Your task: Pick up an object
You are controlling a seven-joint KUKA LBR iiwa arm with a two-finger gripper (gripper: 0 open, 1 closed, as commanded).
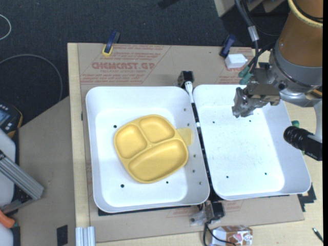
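The pincer (245, 109) is hanging over the right bin (251, 158), close to that bin's far left corner. The bare white floor of this bin is spreading out below the pincer and to its right, giving lots of open room. The left wall of the bin is sitting just beside the pincer, and the far wall is near too. I cannot tell if the pincer is apart or together, or if it is touching the bin floor.

The thing to pick up, a yellow plate (151, 147) with three dips in it, is lying in the left bin (102, 111). That is well to the left of the pincer and nearer the front, across the two walls where the bins are meeting. White floor is showing all around the plate.

A black clip (185, 78) is sitting to the left of the pincer, at the far end of the gap between the bins. A small white block (236, 61) is lying behind the pincer on the brown board (154, 60). Red letters on the board, far to the left of the pincer, are reading "CHEMCAST GP".
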